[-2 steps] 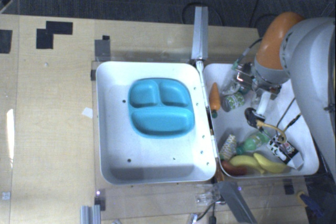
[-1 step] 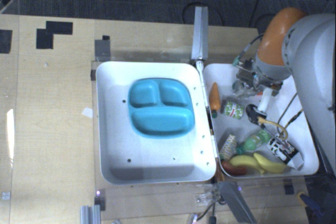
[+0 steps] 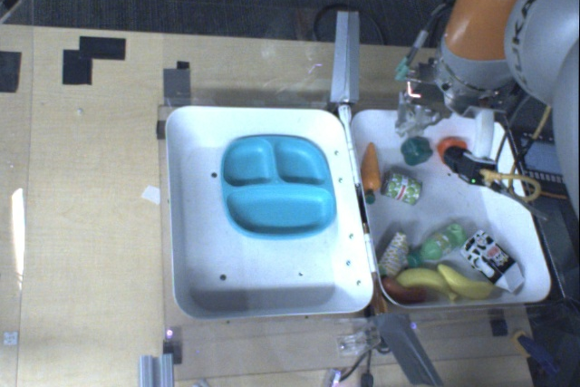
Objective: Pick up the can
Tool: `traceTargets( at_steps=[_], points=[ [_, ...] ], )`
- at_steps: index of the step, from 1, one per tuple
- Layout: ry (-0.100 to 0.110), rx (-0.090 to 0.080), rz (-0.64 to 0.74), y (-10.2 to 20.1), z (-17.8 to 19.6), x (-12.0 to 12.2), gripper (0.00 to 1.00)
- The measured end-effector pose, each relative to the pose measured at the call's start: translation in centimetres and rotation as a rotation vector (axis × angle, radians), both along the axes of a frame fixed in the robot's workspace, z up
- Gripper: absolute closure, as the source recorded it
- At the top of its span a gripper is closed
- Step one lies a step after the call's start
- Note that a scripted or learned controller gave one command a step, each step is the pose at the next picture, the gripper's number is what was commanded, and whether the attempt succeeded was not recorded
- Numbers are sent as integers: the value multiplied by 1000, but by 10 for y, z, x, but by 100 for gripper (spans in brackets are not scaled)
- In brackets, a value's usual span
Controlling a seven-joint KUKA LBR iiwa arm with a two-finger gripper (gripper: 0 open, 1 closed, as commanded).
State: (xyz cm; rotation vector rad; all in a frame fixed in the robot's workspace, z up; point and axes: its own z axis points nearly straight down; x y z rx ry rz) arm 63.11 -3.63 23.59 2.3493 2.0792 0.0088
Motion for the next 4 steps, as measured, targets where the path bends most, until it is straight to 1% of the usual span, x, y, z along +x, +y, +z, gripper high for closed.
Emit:
traceTargets(
  at_steps=[1, 2, 3, 4],
  points=[
    [0, 0, 0, 0, 0, 0, 0],
    [0, 0, 134, 65, 58, 10, 0],
    [4, 1, -49, 103, -50, -11, 0],
    [6, 2, -291, 85, -51, -21, 0]
  ],
)
